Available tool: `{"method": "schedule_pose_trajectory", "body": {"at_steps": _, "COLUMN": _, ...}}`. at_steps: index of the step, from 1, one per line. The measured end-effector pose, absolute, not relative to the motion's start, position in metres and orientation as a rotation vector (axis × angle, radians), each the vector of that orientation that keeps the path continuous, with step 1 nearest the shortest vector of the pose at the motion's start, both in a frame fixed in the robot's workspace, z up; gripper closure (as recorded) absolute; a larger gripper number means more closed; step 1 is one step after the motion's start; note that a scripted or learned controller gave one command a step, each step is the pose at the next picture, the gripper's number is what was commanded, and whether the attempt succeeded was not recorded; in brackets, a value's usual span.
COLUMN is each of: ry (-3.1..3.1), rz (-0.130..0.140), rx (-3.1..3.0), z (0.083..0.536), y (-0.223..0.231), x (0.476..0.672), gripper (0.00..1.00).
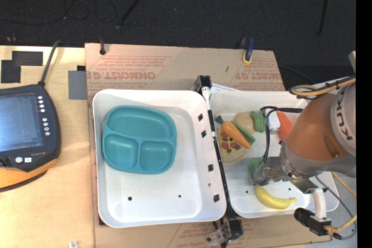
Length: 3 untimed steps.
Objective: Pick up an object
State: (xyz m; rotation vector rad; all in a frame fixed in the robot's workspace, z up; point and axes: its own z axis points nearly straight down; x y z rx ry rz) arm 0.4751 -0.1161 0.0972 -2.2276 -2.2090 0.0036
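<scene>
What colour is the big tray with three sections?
The tray is teal, a blue-green. The camera view shows it clearly in the left bin.

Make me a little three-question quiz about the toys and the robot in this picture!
1. True or false: the teal plate lies in the left bin.
2. Which toy lies nearest the front edge of the right bin? A) carrot B) banana C) pizza slice
3. Fill in: the plate has ___ compartments.

Key:
1. True.
2. B: the banana lies at the front; the carrot and the pizza slice lie further back, beside each other. The gripper hangs just above the banana.
3. Three.
</scene>
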Motion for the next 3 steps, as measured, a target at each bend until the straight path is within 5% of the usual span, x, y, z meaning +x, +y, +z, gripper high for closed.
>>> {"method": "schedule_pose_trajectory", "body": {"at_steps": 1, "ry": -2.228, "rz": -0.004, "rx": -2.216, "z": 0.110, "y": -0.084, "x": 0.565, "gripper": 1.00}}
{"method": "schedule_pose_trajectory", "body": {"at_steps": 2, "ry": -2.220, "rz": 0.005, "rx": -2.217, "z": 0.108, "y": -0.086, "x": 0.561, "gripper": 0.00}}
{"method": "schedule_pose_trajectory", "body": {"at_steps": 3, "ry": -2.220, "rz": -0.008, "rx": -2.223, "z": 0.091, "y": -0.173, "x": 0.589, "gripper": 0.00}}
